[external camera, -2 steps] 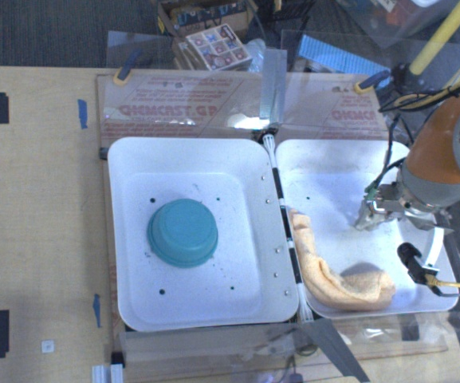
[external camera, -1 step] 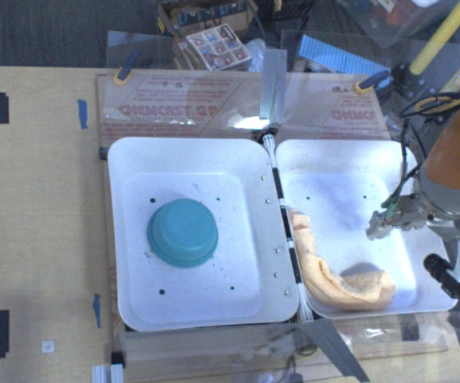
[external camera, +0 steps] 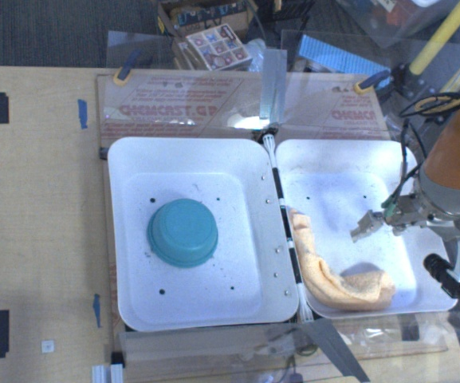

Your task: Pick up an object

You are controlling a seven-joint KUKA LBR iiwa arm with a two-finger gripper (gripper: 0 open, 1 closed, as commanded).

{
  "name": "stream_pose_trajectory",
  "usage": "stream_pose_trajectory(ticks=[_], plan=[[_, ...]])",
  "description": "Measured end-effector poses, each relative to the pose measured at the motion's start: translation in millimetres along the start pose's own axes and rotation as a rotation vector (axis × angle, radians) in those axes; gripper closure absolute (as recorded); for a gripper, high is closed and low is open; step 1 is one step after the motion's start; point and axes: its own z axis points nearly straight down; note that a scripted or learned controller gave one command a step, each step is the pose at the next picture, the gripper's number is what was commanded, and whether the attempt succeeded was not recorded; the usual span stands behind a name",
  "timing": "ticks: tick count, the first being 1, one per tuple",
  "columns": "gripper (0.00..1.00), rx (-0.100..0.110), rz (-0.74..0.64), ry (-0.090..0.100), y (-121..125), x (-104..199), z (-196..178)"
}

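Observation:
A teal bowl (external camera: 182, 231) lies upside down in the middle of the left bin (external camera: 126, 166). In the right bin (external camera: 333, 154) a tan cloth (external camera: 325, 274) lies crumpled, curving along the bin's left wall and front edge. My gripper (external camera: 367, 225) hangs over the middle of the right bin, above bare white floor. It is up and to the right of the cloth, apart from it. Nothing shows in its grasp. The grey arm with its orange band (external camera: 457, 162) reaches in from the right.
A metal divider (external camera: 280, 206) separates the two bins. Clear plastic panels (external camera: 174, 106) stand behind them. Boxes and cables (external camera: 214, 22) clutter the floor at the back. Bare wooden bench (external camera: 38, 214) lies left of the bins.

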Motion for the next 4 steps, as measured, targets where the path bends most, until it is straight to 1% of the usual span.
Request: stream_pose_trajectory(ticks=[1,2,3,4], plan=[[0.00,-0.009,-0.251,-0.002,-44,-13,47],[0.00,-0.011,-0.300,-0.005,-38,30,47],[0.00,-0.004,-0.256,-0.003,-24,23,-11],[0.00,-0.002,-0.316,-0.001,-44,9,36]])
